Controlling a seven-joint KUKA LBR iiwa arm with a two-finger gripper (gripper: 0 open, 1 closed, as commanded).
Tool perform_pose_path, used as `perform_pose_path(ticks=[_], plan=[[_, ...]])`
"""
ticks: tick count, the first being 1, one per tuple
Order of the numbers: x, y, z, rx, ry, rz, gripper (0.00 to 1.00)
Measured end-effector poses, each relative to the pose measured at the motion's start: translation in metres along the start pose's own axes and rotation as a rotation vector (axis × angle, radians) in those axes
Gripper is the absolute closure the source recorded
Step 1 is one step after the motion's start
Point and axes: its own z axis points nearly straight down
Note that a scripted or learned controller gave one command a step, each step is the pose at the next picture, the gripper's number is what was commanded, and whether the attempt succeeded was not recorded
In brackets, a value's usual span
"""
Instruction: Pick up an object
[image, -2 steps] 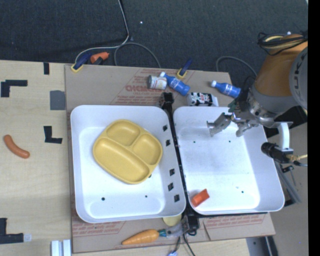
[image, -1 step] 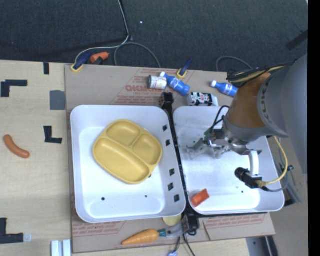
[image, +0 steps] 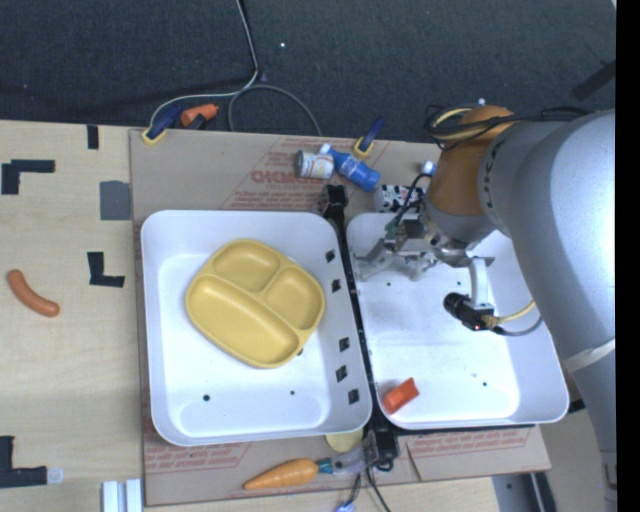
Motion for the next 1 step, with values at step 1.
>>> perform_pose_path(ticks=[1], plan=[[-0.0057, 0.0299, -0.0008, -0.001, 0.0, 0.001, 0.0]])
